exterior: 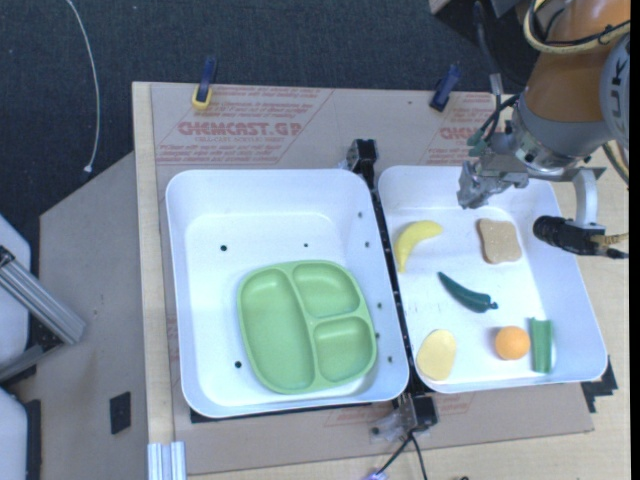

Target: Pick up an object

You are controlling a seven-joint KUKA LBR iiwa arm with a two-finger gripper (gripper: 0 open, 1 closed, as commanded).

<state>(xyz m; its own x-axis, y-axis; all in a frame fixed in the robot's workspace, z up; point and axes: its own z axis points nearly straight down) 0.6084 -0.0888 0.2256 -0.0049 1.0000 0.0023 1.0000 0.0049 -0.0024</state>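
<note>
You can see the claw hanging over the far edge of the right bin, I cannot tell if it is wide or narrow, and the bread lies just in front, toward the near edge.

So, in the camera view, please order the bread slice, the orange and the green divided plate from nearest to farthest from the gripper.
Measured from the gripper, above the right bin's far part:
1. Bread slice, just below and right of it in the view, same bin.
2. Orange, near that bin's front edge.
3. Green divided plate, in the left bin.
</note>
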